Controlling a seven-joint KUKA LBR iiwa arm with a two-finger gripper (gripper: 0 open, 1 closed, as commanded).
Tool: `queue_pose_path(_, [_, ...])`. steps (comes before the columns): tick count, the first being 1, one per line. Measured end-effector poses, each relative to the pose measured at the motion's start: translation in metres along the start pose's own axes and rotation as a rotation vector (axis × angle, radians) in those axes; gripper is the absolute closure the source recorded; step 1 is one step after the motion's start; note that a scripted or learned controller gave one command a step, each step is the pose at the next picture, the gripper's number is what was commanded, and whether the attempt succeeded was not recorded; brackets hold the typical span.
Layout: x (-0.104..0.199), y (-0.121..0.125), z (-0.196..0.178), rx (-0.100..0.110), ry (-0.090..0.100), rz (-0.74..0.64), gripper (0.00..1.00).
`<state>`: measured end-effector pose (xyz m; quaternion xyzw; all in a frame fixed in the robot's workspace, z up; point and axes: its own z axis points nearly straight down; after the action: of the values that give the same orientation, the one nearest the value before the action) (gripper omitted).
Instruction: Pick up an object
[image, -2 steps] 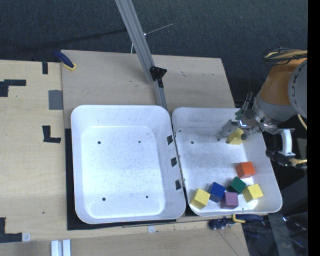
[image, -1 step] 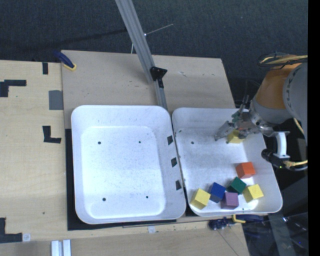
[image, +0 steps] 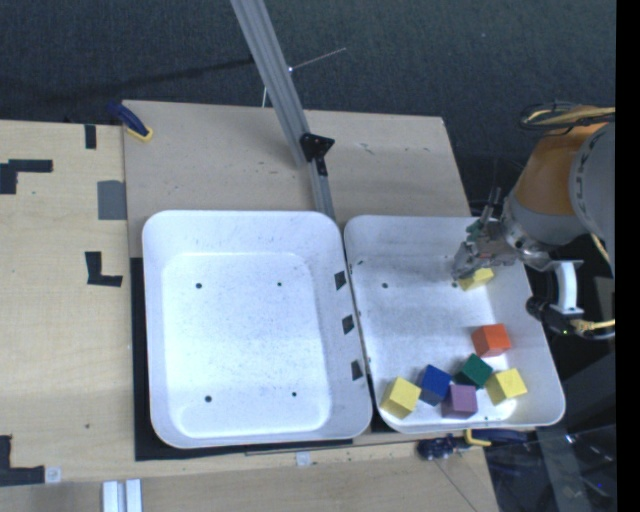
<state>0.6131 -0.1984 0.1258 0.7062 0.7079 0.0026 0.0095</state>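
A cluster of blocks lies along the near rim of the right bin (image: 540, 330): a yellow block (image: 402, 396), a blue block (image: 435, 383), a purple block (image: 461, 399), a green block (image: 477, 370) and a second yellow block (image: 508, 385), with an orange block (image: 491, 339) just beyond them. All sit well nearer the camera than the gripper (image: 472, 262), which hangs over the far part of that bin. A small yellow block (image: 477, 278) sits right at its tip (touching or merely under it, the view does not settle), and how the jaws stand cannot be made out. Between the gripper and the cluster the bin floor is bare. The bin's right rim runs close beside the wrist. To the gripper's other side, past the shared rims, lies the left bin (image: 160, 300).
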Motion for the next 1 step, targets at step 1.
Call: queue_pose_path(1, [0.006,0.0103,-0.0505,0.013,0.008,0.0,1.0])
